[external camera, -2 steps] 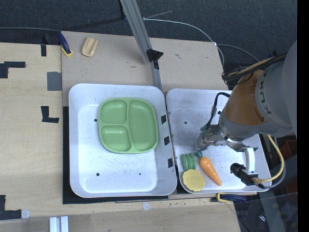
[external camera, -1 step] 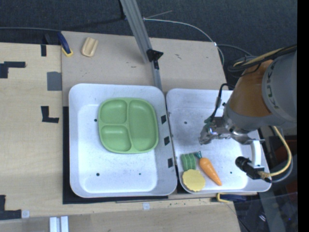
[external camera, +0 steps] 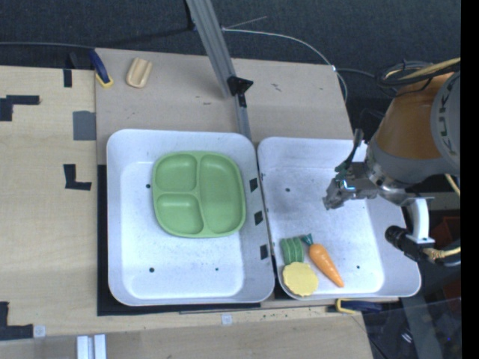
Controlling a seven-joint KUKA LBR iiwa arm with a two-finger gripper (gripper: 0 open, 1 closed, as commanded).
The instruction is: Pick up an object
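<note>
An orange toy carrot (external camera: pixel 326 264) with a green top lies near the front of the right bin (external camera: pixel 299 163). Beside it sit a green ridged piece (external camera: pixel 292 250) and a yellow round piece (external camera: pixel 300 278) at the bin's front left corner. My gripper (external camera: pixel 336 197) hangs over the right half of this bin, behind and slightly right of the carrot, apart from all three items. Nothing shows between its fingertips. A green divided plate (external camera: pixel 199 193) rests in the left bin (external camera: pixel 123 223).
A grey metal pole (external camera: pixel 217 43) slants in from the top to the bins' shared back edge. A tan block (external camera: pixel 138 72) and a blue-yellow item (external camera: pixel 100 67) lie on the bench at the back left. Cables run behind the right bin.
</note>
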